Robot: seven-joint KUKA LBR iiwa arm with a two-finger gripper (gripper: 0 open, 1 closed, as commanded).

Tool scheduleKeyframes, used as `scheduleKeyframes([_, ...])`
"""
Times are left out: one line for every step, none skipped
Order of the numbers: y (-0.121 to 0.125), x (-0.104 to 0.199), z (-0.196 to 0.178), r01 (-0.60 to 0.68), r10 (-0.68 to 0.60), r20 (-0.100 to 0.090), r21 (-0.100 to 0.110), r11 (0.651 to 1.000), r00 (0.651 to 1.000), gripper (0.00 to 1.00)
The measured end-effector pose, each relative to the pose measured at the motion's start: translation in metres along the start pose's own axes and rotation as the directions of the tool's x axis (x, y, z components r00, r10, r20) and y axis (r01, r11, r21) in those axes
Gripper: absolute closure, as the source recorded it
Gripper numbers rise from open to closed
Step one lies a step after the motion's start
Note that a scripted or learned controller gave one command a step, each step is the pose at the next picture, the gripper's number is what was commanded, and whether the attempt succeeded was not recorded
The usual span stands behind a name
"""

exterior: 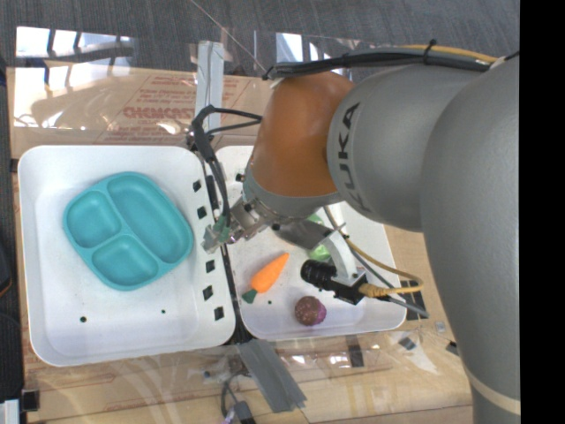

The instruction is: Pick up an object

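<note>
An orange toy carrot [267,276] with a green tip lies in the right bin [353,323], pointing toward the divider. A small dark purple round object [309,310] rests near that bin's front wall. A bit of a green object [321,254] peeks out from under the arm. The grey and orange wrist [305,148] hangs over the back half of the right bin. My gripper [303,234] sits beneath it, just above and behind the carrot, largely covered by the wrist. Nothing shows between it and any object.
The left bin [44,325] holds a teal divided plate [128,229]. A black cable plug [331,281] with a yellow lead juts from the wrist beside the purple object. Black cables [212,162] run along the divider between the bins.
</note>
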State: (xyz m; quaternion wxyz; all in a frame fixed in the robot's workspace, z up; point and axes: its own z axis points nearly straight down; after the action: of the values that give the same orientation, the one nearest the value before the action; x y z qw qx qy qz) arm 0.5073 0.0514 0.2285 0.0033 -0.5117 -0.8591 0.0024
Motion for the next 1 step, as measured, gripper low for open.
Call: scheduleKeyframes([0.0013, 0.0438, 0.0147, 0.176, -0.176, 0.003, -0.004, 0.984, 0.984, 1.00])
